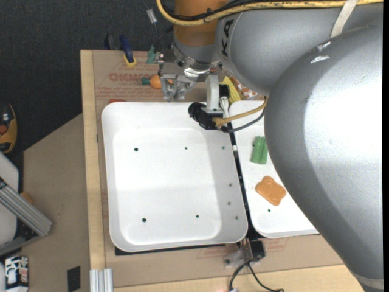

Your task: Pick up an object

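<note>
My gripper (174, 90) hangs over the far rim of the left bin (121, 163), near its back middle. Just left of it, a small orange object with a green end (155, 82) lies at the bench's far edge; I cannot tell whether the gripper touches it. In the right bin (285, 225) lie a green block (259, 151) and an orange lumpy piece (270, 191). A yellow and red item (236, 90) peeks out behind the arm at that bin's back. The arm's grey bulk hides most of the right bin.
A black cable bundle (203, 115) dangles from the wrist over the left bin's back right corner. A blue and yellow tool (127, 52) lies on the bench's far edge. The bench's brown border (91, 163) runs along the left bin's side.
</note>
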You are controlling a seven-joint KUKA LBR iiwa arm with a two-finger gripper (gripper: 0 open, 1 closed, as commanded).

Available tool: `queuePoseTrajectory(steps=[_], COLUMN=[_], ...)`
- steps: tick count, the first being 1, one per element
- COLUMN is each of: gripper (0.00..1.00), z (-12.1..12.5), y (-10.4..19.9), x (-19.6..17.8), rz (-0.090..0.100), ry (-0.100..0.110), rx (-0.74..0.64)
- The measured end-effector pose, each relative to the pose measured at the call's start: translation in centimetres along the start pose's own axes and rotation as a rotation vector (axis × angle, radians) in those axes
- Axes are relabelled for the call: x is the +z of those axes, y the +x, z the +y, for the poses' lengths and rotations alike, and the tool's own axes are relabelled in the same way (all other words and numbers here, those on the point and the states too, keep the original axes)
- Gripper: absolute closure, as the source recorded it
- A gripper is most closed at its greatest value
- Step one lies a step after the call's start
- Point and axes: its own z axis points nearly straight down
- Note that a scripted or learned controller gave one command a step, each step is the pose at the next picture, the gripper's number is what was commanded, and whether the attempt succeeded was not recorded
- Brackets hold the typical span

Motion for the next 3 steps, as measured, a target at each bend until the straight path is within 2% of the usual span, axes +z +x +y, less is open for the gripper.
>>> queuePoseTrajectory(steps=[3], gripper=[1.00], z=[0.1], y=[0.2], x=[-3.1], rz=[-0.001], ry=[-0.008], rx=[-0.003])
